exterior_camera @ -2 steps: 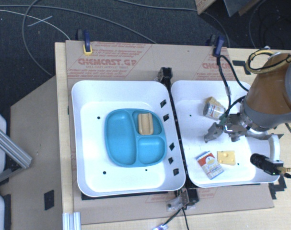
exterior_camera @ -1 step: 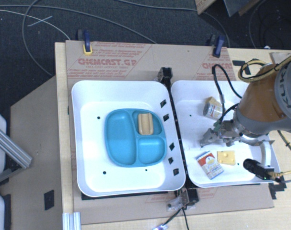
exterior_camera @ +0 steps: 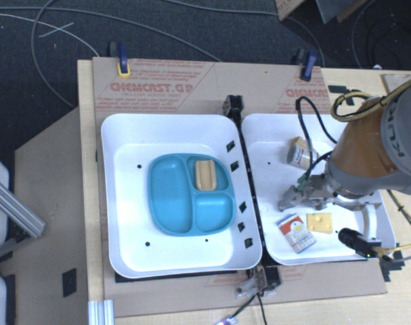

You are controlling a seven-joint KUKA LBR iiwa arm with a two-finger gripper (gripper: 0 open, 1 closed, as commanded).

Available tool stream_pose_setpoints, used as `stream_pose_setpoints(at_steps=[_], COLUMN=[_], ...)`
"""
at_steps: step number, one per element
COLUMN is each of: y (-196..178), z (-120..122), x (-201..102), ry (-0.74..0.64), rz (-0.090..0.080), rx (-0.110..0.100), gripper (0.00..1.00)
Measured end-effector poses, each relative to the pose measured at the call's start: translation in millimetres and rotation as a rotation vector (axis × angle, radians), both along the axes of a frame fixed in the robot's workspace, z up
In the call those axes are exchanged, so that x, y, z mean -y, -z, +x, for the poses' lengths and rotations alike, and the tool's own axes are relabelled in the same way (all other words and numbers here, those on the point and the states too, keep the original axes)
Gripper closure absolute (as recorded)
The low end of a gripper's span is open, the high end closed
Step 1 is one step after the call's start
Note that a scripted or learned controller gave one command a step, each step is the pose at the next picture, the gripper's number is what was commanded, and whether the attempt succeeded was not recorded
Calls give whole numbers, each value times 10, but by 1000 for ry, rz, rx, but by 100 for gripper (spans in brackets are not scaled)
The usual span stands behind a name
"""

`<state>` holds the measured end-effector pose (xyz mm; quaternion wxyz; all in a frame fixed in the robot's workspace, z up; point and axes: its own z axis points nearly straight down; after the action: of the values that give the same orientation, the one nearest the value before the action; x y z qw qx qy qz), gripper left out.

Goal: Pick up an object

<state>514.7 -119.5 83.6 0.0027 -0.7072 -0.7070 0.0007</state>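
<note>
Two shallow white plastic bins sit side by side on the bench. The left bin [exterior_camera: 124,181] carries one glossy blue divided tray [exterior_camera: 175,202] with rounded corners near its middle; one tan rectangular block [exterior_camera: 205,175] lies in the tray's upper right compartment. The right bin [exterior_camera: 273,131] holds three loose things: one small cylindrical can [exterior_camera: 298,156] lying tilted toward the far edge, one flat yellow square like a cheese slice [exterior_camera: 319,222] near the front edge, and one small printed carton [exterior_camera: 295,233] just beside it toward the left. The gripper [exterior_camera: 291,198] hangs over the bin's middle, between can and carton; whether its jaws are spread or closed cannot be told.
</note>
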Motion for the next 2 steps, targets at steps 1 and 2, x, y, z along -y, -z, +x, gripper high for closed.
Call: stream_pose_setpoints(at_steps=[1, 2], y=[-120, -698], z=[9, 100], x=[0, 64], ry=[1, -1], rz=[0, -4], rx=[4, 11], gripper=[100, 100])
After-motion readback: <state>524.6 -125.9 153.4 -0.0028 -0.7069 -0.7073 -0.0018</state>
